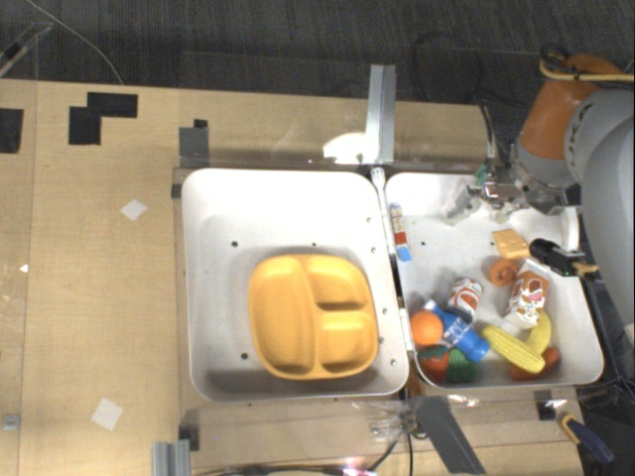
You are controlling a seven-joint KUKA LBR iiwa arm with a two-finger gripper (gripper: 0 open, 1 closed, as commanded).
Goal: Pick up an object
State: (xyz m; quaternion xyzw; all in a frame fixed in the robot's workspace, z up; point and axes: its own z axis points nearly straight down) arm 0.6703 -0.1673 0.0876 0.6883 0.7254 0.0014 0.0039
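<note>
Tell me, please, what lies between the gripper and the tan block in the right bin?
In the camera view, bare white bin floor separates the gripper from the tan block; nothing sits on that stretch.

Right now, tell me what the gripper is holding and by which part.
Nothing is held. The gripper sits over the far end of the right bin, with no object between its fingers.
</note>
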